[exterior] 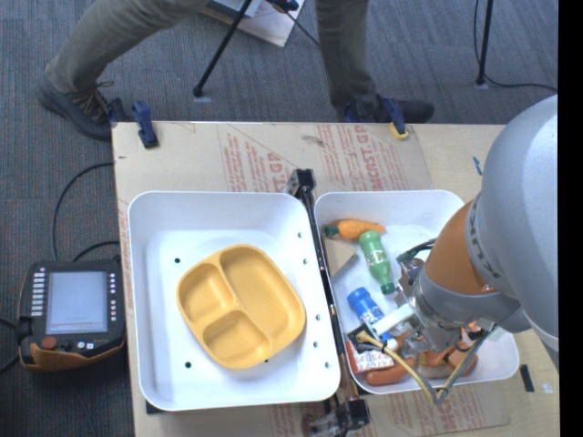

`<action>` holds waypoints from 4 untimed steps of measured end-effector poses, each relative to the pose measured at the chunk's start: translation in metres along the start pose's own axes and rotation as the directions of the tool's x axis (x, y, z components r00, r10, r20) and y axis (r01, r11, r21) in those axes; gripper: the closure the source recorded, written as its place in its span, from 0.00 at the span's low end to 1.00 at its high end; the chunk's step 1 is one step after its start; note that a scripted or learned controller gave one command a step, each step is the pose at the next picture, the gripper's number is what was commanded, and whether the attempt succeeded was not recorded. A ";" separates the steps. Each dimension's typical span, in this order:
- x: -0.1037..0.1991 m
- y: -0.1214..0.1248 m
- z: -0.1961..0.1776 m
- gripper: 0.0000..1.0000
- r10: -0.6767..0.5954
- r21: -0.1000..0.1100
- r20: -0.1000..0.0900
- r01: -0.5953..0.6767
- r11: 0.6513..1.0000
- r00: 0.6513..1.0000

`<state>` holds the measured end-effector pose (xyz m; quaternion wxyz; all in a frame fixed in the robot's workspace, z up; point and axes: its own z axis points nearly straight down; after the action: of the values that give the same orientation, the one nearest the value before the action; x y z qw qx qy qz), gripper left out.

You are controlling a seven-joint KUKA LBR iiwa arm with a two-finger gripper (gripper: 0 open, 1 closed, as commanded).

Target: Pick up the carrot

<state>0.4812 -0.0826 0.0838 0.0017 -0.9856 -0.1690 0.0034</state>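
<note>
The carrot [357, 228], orange with a green stub on its left end, lies at the far left of the right bin [414, 198]. My gripper [432, 344] hangs low over the near part of that bin, well toward the near side of the carrot and apart from it. The grey arm with its orange band [455, 258] hides the bin's right side. Clutter and cables crowd the gripper's tip.
A green bottle [374, 259] lies just in front of the carrot, with a blue object [364, 303] nearer still. A red-and-white packet [369, 360] and a sausage-like piece [401, 373] sit at the near edge. The left bin [155, 244] holds a yellow divided plate [240, 305].
</note>
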 end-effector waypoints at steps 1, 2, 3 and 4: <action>0.008 -0.040 -0.100 1.00 0.136 -0.001 0.001 -0.136 0.991 0.991; 0.008 -0.040 -0.100 0.00 0.135 -0.001 0.001 -0.135 0.991 0.991; -0.007 0.000 0.000 0.00 0.128 0.002 0.001 -0.128 0.992 0.992; 0.064 0.024 -0.007 0.00 0.136 0.000 0.001 -0.136 0.991 0.991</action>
<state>0.5492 -0.0835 0.0900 0.0013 -0.9948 -0.1014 0.0038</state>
